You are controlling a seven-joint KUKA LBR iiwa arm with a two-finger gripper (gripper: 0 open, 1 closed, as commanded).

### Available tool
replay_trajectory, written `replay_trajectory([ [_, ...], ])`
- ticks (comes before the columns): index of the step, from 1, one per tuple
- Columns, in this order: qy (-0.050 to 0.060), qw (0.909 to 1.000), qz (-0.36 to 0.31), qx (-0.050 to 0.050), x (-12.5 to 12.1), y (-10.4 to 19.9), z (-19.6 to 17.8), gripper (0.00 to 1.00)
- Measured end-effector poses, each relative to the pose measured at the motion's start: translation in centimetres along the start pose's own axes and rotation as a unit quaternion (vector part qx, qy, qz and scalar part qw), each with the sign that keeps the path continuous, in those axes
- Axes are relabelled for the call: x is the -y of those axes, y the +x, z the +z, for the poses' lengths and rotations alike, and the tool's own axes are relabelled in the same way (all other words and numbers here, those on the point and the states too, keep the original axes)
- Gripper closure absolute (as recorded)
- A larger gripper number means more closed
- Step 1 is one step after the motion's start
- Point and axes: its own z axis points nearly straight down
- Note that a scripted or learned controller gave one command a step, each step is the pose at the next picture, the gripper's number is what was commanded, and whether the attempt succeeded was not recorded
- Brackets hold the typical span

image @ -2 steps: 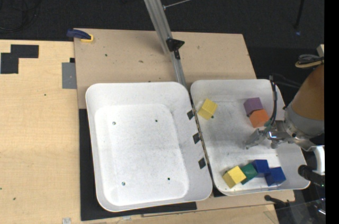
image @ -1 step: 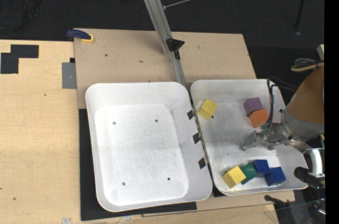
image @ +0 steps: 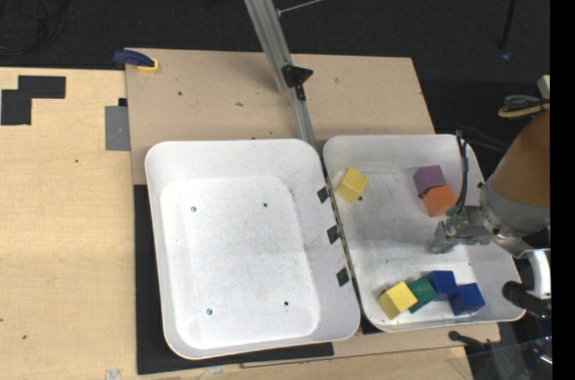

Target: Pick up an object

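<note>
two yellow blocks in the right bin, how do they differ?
The upper yellow block sits alone near the bin's left wall, by the top; the lower yellow block lies near the bottom edge. The upper one touches nothing; the lower one abuts a green block in a cluster with blue blocks. Both are yellow, similar in size, away from the gripper.

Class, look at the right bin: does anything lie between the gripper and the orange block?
Nothing visible does. The gripper hangs just below the orange block, with bare bin floor between them. The purple block sits on the orange block's far side.
</note>
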Motion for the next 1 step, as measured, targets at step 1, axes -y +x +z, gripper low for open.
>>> replay_trajectory([
  [1, -0.002, 1.0000, -0.005, 0.001, -0.03, 0.95, -4.87, 1.00],
])
